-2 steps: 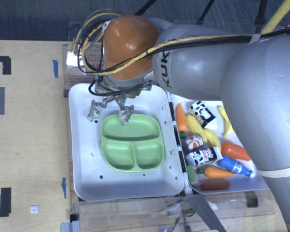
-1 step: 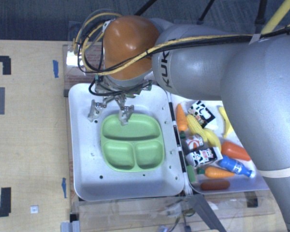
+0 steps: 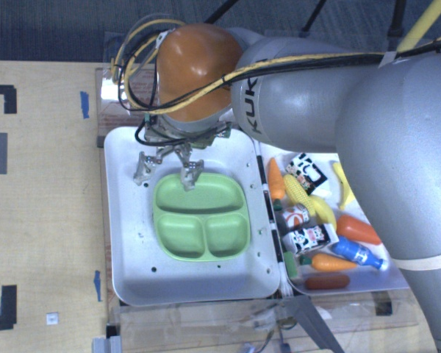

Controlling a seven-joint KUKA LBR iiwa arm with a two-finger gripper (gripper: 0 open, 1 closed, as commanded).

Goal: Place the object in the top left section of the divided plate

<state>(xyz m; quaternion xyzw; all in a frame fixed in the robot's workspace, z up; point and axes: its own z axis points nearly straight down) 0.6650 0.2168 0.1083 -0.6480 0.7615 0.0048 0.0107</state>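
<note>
Camera view: fixed above the table [image 3: 37, 197], looking down at a slant on two shallow white bins side by side.
Left bin [image 3: 128, 271]: carries a green divided plate [image 3: 201, 216], which sits roughly in the middle of it.
Plate layout: one long section across the top and two smaller sections below it; all three show bare green.
Arm [image 3: 331, 116]: grey, reaching in from the right, its orange band [image 3: 195, 68] above the upper edge of the left bin, with yellow and black cables looped around it.
Hand [image 3: 167, 173]: hangs over the upper left of the plate, its two metal fingers [image 3: 190, 175] spread apart and released, with nothing between them.
Finger positions: one fingertip is over the plate's top rim, the other is to the left, over bare bin floor beside the plate.
Right bin [image 3: 320, 289]: partly covered by the arm.
Right bin contents: a corn cob [image 3: 303, 193], a carrot [image 3: 277, 181], an orange vegetable [image 3: 359, 229], a blue bottle [image 3: 360, 254], a banana [image 3: 343, 184], black-and-white cartons [image 3: 306, 172], all crowded together and touching.
Task object: which of these it is cannot be told; all the loose items lie in the right bin.
</note>
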